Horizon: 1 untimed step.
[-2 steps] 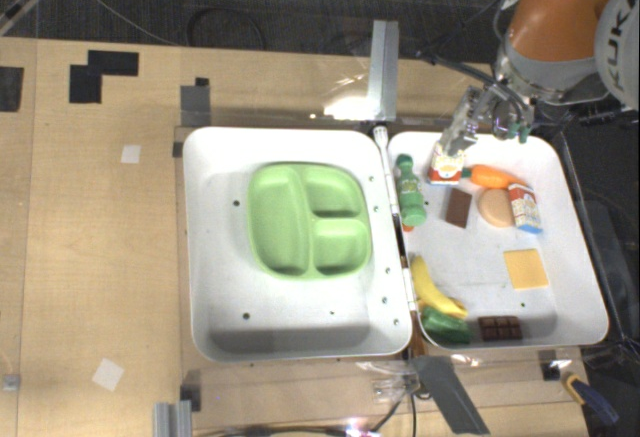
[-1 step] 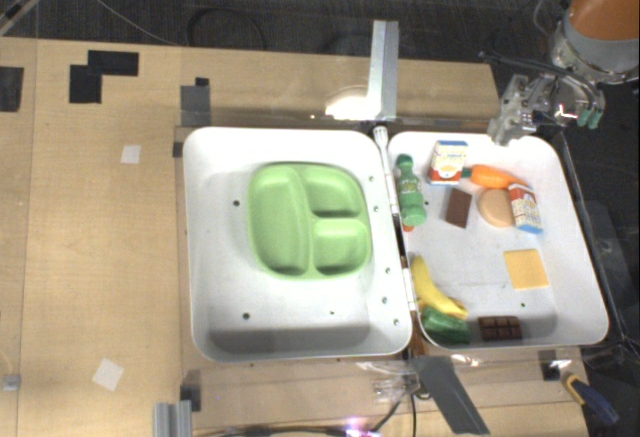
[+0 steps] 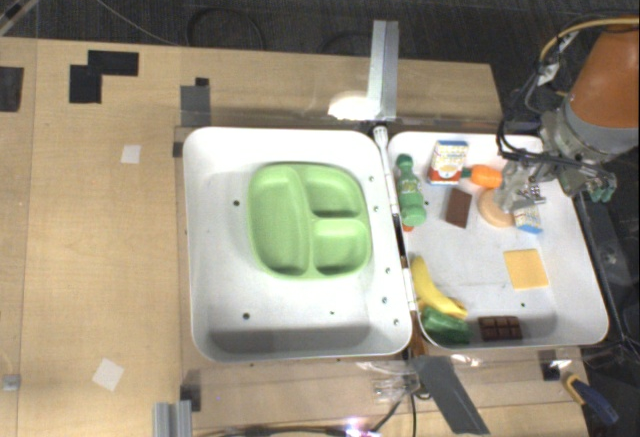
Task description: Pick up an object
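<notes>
Gripper (image 3: pixel 520 197) of the grey arm hangs low over the far right part of the right bin (image 3: pixel 580 300), directly above a round tan disc (image 3: pixel 494 212), with an orange piece (image 3: pixel 486 177) just beside it; whether it is open or closed cannot be told. A green divided plate (image 3: pixel 306 219) fills the left bin (image 3: pixel 215 225).

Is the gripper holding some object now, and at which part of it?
It cannot be told: the gripper is low over the round tan piece, but no object shows between its fingers.
</notes>
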Each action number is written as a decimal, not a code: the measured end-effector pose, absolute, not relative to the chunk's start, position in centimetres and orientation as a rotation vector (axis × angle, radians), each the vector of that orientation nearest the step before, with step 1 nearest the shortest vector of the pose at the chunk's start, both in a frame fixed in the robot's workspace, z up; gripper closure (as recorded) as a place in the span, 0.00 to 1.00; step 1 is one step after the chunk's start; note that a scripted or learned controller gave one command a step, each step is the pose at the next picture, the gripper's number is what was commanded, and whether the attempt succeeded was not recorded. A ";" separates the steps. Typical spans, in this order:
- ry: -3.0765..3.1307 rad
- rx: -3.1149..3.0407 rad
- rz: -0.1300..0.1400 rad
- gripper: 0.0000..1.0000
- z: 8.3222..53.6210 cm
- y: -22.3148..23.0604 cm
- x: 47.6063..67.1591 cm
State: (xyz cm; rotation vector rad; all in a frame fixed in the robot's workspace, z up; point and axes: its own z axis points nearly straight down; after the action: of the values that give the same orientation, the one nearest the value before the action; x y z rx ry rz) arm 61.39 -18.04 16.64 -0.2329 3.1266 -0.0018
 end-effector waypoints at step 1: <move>3.123 -0.235 -0.003 0.00 16.8 -17.9 61.5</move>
State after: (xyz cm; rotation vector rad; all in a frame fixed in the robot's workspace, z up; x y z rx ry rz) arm 61.52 -17.95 16.84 -0.2353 3.1225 -0.0027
